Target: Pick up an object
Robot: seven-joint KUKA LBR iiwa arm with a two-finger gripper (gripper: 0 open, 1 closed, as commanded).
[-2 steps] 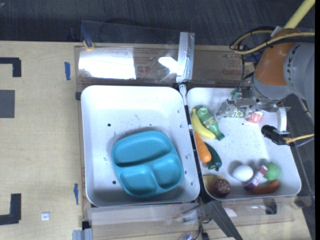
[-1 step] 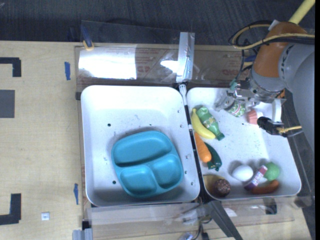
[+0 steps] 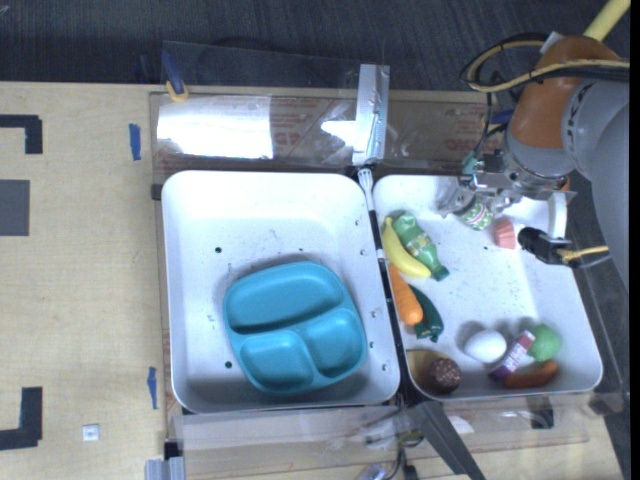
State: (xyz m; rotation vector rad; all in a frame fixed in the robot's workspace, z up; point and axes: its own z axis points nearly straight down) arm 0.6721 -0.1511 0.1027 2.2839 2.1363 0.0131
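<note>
The gripper (image 3: 480, 208) hangs over the far end of the right bin (image 3: 540, 268), under the grey arm (image 3: 590, 118) with its orange band; whether it is spread or pinching anything cannot be told, since it reads as a small blurred cluster of metal. Just beside it, toward the arm's side, lies a small pink piece (image 3: 504, 233) on the bin floor. Nearer the camera and to the gripper's left sit a green bottle (image 3: 415, 243) and a yellow banana (image 3: 398, 253), touching each other, with an orange carrot (image 3: 405, 298) below them. Well apart from the gripper, at the bin's near end, rest a white egg (image 3: 487, 346), a green ball (image 3: 545, 342) and a brown round item (image 3: 444, 372). Far to its left, the left bin (image 3: 200, 218) holds a blue divided tray (image 3: 293, 323).
</note>
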